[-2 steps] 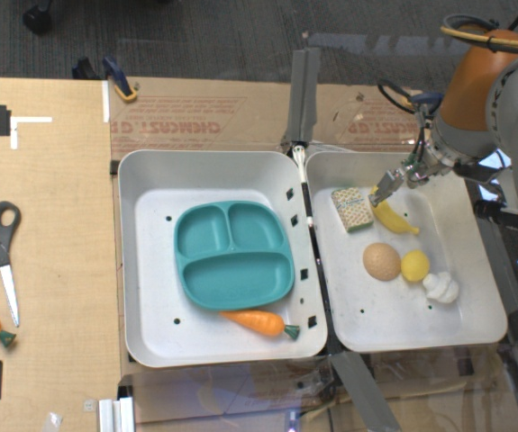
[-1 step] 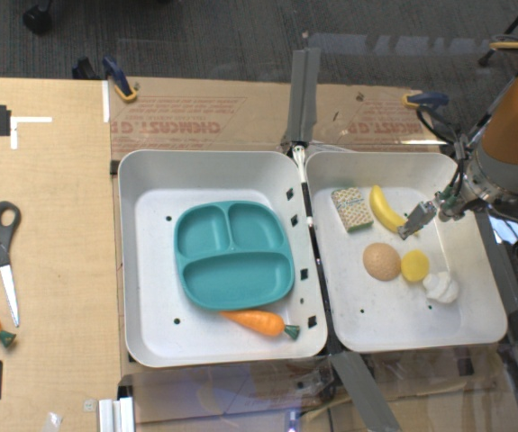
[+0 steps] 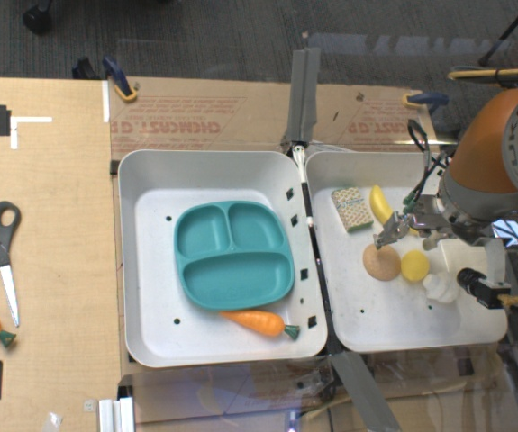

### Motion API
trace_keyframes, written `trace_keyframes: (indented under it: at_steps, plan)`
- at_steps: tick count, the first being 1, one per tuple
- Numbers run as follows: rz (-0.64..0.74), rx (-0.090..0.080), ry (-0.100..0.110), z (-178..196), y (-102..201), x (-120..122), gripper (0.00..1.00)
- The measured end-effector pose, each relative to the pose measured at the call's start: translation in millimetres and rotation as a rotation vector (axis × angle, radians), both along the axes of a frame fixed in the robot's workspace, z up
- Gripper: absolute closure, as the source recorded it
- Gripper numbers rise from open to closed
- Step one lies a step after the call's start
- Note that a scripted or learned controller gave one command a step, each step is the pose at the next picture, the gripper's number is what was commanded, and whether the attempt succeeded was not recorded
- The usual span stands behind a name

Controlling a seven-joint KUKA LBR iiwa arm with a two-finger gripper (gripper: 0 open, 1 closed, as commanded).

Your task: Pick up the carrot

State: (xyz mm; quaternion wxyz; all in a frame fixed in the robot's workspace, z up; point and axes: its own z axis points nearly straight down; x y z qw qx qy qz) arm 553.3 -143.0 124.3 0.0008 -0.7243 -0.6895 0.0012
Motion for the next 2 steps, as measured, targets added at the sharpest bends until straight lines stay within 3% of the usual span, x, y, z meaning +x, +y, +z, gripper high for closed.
trace_keyframes:
  at_steps: [1,2]
  plan:
    - [-0.155,-0.001,-0.007,-27,16,56,0.0]
    - [-0.32,-0.002,0.0,67,51,-14,0.0]
